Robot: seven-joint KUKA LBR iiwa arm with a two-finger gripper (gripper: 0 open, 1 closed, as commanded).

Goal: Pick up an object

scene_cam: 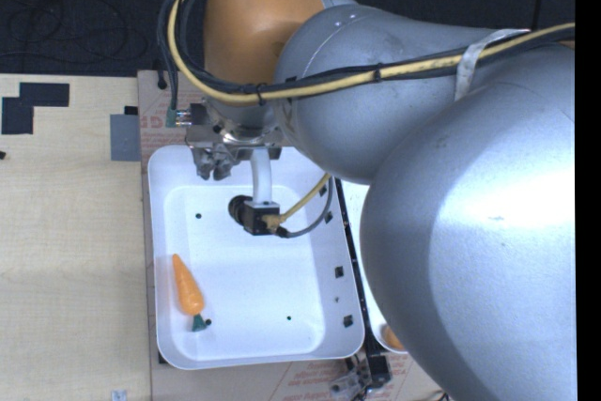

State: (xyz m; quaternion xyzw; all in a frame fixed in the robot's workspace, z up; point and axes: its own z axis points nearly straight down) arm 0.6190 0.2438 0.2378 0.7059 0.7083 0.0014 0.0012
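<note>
The grey arm comes in from the right of the frame and covers most of that side, its thick body running from the lower right up towards the top centre. There the orange band bulges above the wrist, with a yellow and a black cable looped round its left side. From the band the wrist points down, and the gripper hangs over the upper left corner of the left bin, close above the white rim and wall. Whether the gripper is spread or pressed together cannot be told from this angle, and nothing can be seen pinched in it.

The carrot, an orange toy with a small green top at its lower end, lies on the floor of the left bin near the lower left corner, just beside the left wall and well apart from the gripper. It lies slightly tilted, its narrow tip towards the top of the frame. A few dark specks dot the bin floor.

A narrow strip of the right bin shows under the arm, with a small orange object at its lower edge, too hidden to name.

Red print on the cardboard below the left bin is too small to read
</note>
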